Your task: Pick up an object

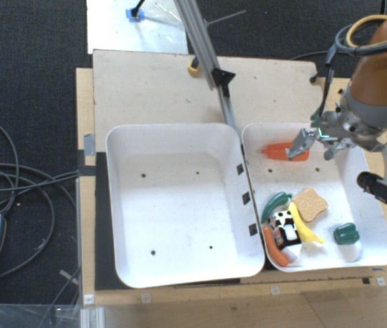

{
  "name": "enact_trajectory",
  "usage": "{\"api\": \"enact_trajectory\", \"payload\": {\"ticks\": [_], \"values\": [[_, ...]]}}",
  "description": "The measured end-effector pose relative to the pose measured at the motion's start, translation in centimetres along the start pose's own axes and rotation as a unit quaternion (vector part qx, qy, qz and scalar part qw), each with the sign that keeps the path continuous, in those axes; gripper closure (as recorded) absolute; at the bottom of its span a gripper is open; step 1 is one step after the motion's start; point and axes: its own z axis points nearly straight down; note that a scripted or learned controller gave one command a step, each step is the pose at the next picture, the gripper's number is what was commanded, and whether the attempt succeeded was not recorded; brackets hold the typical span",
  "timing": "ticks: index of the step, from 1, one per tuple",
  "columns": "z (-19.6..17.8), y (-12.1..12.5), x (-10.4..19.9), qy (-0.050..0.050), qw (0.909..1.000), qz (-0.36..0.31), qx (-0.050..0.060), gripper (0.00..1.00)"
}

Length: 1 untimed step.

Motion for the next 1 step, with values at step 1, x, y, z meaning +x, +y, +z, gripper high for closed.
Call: {"api": "enact_trajectory", "payload": {"ticks": [1], "values": [[-0.2,0.07,-0.03,0.0,1.0,0.001,-0.002,0.0]]}}
